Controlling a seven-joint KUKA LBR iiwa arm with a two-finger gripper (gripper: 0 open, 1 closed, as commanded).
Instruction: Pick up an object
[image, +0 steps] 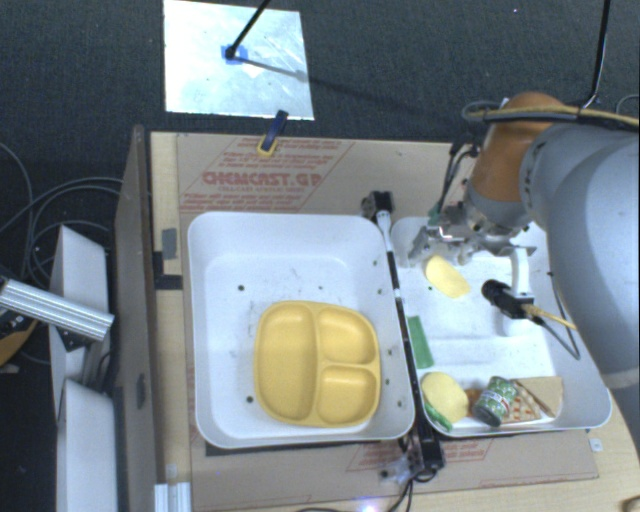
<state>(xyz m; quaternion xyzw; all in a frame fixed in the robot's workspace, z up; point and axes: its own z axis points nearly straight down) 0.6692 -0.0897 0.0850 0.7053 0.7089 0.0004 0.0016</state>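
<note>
- Camera view: the tool (445, 243) is seen low in the right bin (575, 415), just above the yellow lemon-like object (447, 277).
- The object lies directly below the tool, its long axis slanting.
- Whether the tool is spread cannot be told.
</note>
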